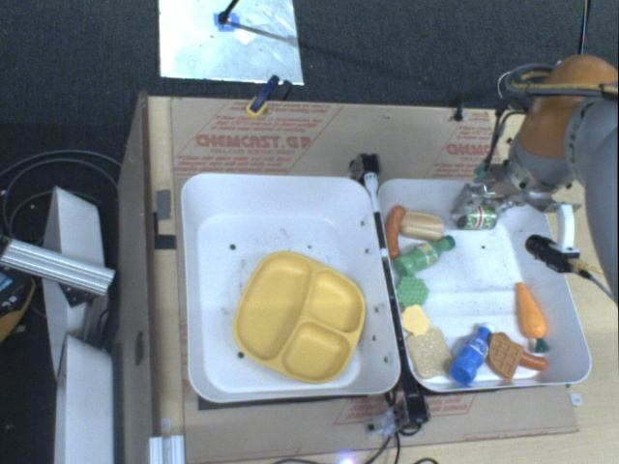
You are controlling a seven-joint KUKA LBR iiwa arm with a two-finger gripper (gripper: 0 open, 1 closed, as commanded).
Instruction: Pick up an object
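My claw (476, 209) sits at the right bin's (571, 356) far edge, touching a green-banded can (478, 219); its opening I cannot tell.

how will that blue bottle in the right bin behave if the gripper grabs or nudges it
The blue bottle lies on its side, so a nudge would probably roll it. It looks like smooth plastic, possibly slippery and light. The waffle alongside may block it.

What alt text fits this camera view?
The robot's hand is low at a small can in the right bin, among toy foods like a carrot and blue bottle. The left bin holds a yellow divided tray.
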